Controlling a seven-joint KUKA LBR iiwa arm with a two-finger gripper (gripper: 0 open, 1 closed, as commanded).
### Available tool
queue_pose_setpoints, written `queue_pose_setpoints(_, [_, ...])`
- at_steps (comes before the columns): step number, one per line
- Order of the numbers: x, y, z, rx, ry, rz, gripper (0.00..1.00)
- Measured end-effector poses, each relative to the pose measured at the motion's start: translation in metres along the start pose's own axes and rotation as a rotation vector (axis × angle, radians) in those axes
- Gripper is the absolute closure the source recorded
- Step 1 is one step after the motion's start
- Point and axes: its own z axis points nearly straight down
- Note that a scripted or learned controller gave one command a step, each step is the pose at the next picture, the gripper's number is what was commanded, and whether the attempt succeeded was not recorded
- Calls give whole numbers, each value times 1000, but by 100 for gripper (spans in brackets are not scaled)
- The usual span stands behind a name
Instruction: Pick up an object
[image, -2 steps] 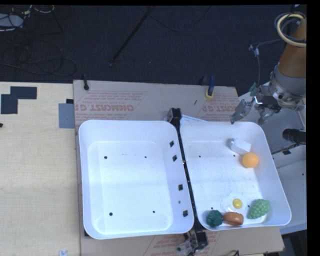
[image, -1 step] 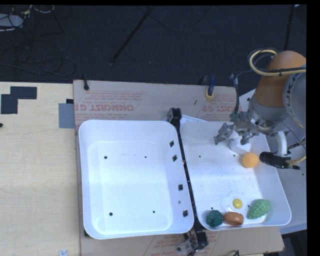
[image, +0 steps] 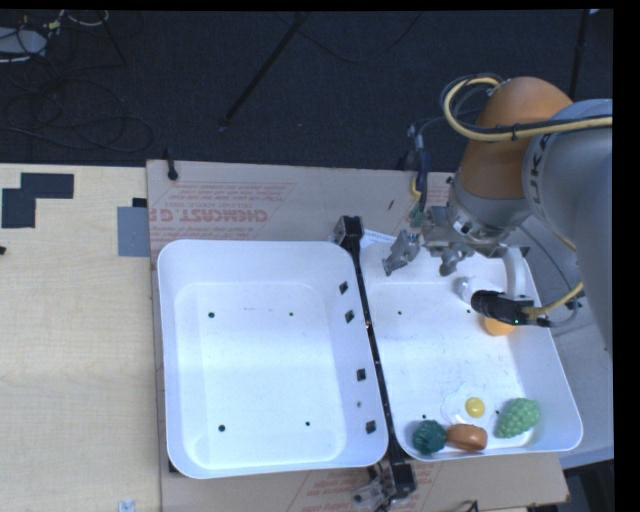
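The grey arm with its orange band comes in from three o'clock and holds its two-finger gripper (image: 424, 257) over the far edge of the right-hand shallow white plastic bin (image: 560, 385), at about twelve o'clock of that bin. Its fingers (image: 398, 254) stand spread wide apart, with nothing between them.

The things to pick lie in the same bin. A small yellow-orange rounded object (image: 495, 325) sits at the bin's three o'clock side, partly hidden behind a black part of the arm. At the bin's five o'clock corner lies a cluster, well apart from the gripper: a flat white fried-egg toy with a yellow yolk (image: 467, 408), a light green knobbly bunch like grapes (image: 517, 417) just beside it at its three o'clock, an orange-brown oblong piece (image: 466, 436) at the egg's six o'clock, and a dark green rounded lump (image: 430, 436) touching that piece at its nine o'clock.

The left-hand shallow white plastic bin (image: 175, 300) lies alongside, both resting on a brown cardboard sheet (image: 250, 205) on the pale wooden surface (image: 70, 350).
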Motion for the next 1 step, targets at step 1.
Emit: queue_pose_setpoints(1, [79, -98, 3, 12, 1, 2, 0])
